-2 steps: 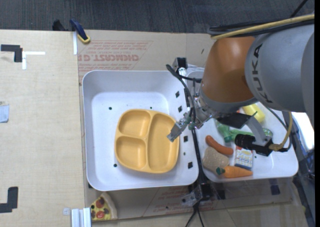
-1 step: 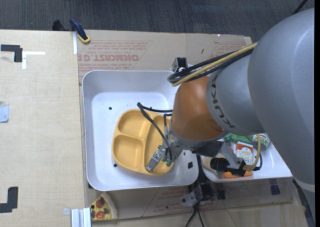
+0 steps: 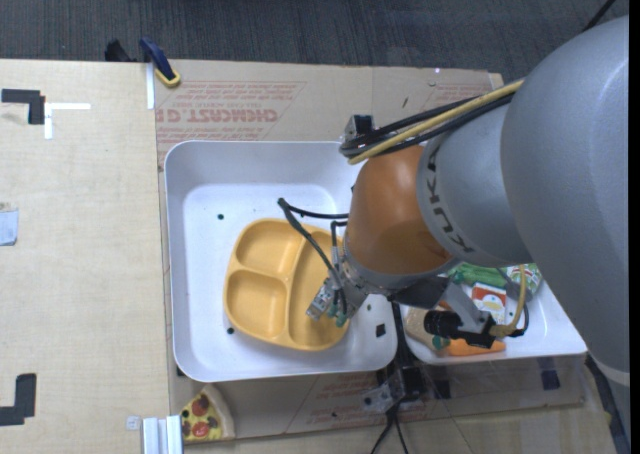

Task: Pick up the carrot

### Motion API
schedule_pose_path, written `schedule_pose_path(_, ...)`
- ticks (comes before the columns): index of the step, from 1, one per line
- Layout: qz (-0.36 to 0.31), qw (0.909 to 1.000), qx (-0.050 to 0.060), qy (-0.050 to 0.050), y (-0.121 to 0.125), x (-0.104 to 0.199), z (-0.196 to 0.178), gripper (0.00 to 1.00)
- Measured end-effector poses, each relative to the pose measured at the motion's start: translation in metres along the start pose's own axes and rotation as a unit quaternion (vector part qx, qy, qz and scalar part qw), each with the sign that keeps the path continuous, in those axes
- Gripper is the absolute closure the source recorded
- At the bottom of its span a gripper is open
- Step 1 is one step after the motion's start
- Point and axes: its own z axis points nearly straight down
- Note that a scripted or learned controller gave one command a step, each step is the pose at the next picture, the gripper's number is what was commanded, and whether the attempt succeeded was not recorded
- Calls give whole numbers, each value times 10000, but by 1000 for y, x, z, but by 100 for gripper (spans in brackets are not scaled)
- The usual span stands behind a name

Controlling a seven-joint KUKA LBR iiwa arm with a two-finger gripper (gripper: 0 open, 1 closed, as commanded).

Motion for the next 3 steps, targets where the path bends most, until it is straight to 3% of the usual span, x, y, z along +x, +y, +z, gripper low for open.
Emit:
schedule_pose_path(2,58,10000,-21,-21,1,-5,-18,100)
schedule_pose_path(3,-436,9990,24,25,5,10,9,100)
